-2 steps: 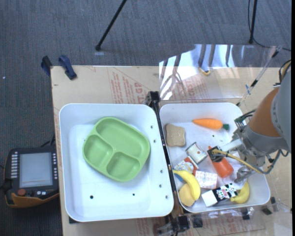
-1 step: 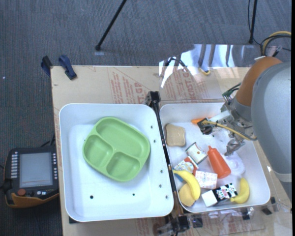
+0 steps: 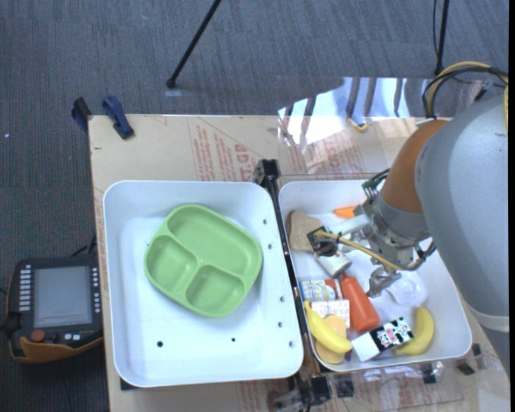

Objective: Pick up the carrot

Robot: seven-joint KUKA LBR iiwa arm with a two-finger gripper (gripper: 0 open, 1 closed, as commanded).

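Observation:
The carrot [image 3: 359, 304], an orange-red tapered piece, lies in the right bin [image 3: 453, 303] near its middle, pointing up toward the arm. My gripper [image 3: 383, 280] hangs just right of and above the carrot's upper end, fingers apart with nothing between them. A small orange tip [image 3: 345, 212] pokes out by the wrist at the bin's far side; what it belongs to is hidden by the arm.
Around the carrot lie two yellow bananas [image 3: 327, 333] [image 3: 423, 330], a black-and-white block [image 3: 384, 337], a small box [image 3: 319, 291], a white item [image 3: 335, 261] and a tan piece [image 3: 302, 228]. A green divided plate [image 3: 203, 260] sits in the left bin [image 3: 129, 333].

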